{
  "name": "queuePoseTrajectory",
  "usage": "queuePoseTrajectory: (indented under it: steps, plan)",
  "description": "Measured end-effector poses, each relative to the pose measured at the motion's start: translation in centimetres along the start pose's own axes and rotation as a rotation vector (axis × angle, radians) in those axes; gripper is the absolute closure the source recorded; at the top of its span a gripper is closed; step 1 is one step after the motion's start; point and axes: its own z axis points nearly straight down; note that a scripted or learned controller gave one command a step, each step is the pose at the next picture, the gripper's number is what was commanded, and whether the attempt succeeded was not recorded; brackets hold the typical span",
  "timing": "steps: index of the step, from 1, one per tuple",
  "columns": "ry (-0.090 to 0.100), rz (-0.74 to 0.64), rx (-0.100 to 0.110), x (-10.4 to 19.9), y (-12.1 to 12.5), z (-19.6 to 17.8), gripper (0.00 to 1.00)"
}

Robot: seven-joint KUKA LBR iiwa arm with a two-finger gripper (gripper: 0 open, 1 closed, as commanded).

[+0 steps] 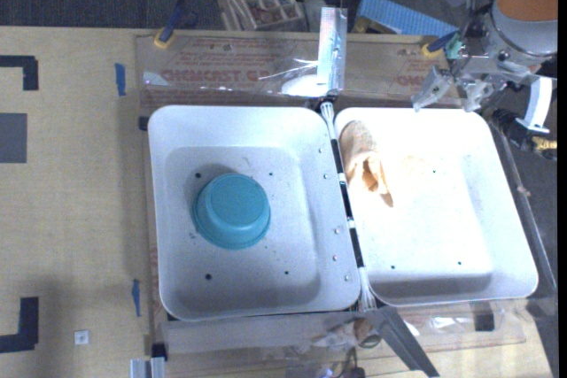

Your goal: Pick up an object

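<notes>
Hovering at the upper right of the frame, my gripper hung just above the far rim of the right bin, with my orange band and grey wrist rising out of the corner behind it. Its two thin fingers stood apart, splayed downward, with nothing between them.

Two things lay in reach. At the upper left of the right bin, close against the wall where the bins meet, lay a pale tan, soft-looking object, lumpy and folded, with an orange-tinted end pointing toward the bin's middle; what it was I could not tell. It sat well apart from my gripper, to the left and lower in the frame. In the left bin a teal bowl rested upside down, round and smooth, left of that bin's centre, nothing touching it.

Between the bins ran the doubled rims with small fasteners, a ridge right beside the tan object. Behind the bins a strip of clear plastic sheeting and an upright shiny metal piece stood on the wooden worktop. Blue tape marks dotted the worktop to the left.
</notes>
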Motion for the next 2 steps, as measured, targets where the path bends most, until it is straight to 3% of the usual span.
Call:
queuePoseTrajectory:
  steps: [1,2]
  plan:
    - [0.000,0.108,0.001,-0.1,0.6,5.4,0.00]
    - [0.001,0.464,0.005,0.6,-4.8,11.8,0.00]
